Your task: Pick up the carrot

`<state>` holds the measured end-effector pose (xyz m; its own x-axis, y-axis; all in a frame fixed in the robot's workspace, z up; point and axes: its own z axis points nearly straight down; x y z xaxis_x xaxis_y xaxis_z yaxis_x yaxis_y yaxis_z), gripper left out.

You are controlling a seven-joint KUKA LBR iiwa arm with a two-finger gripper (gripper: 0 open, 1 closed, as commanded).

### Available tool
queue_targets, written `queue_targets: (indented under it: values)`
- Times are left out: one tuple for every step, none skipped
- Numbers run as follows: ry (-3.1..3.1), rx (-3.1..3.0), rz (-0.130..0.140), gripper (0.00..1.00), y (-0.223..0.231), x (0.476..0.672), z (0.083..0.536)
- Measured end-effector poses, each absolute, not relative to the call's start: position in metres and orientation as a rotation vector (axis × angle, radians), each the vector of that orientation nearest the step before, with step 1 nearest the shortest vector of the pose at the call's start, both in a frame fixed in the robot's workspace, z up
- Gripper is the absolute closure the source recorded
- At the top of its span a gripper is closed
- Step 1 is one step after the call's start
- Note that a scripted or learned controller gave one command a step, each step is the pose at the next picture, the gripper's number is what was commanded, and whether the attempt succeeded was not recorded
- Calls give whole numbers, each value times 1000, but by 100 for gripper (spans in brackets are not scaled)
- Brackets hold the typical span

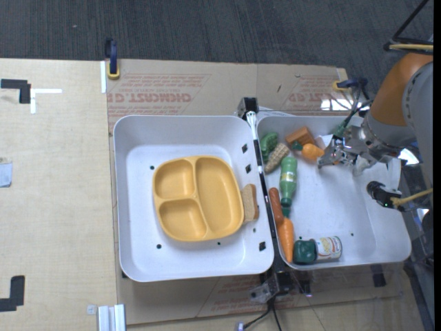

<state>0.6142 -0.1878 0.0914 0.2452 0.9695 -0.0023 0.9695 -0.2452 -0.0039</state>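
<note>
The carrot [285, 235] is a long orange piece lying along the left wall of the right bin [358, 226], toward the near end. My gripper [337, 154] hangs over the far right part of that bin, next to a small orange fruit [312, 152]. It is well away from the carrot, up and to the right of it. Nothing is visibly held.
Touching the carrot's far end is a reddish sausage [275, 201], with a green bottle [287, 178], a corn cob [276, 157] and a green vegetable [268, 143] beyond. A can with a green lid [318, 249] lies just right of the carrot. The left bin [131, 185] holds a yellow divided plate [197, 198].
</note>
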Motion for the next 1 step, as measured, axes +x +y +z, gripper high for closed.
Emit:
queue_targets:
  values:
    - [-1526, -2685, 78, 0, -194, 647, 88]
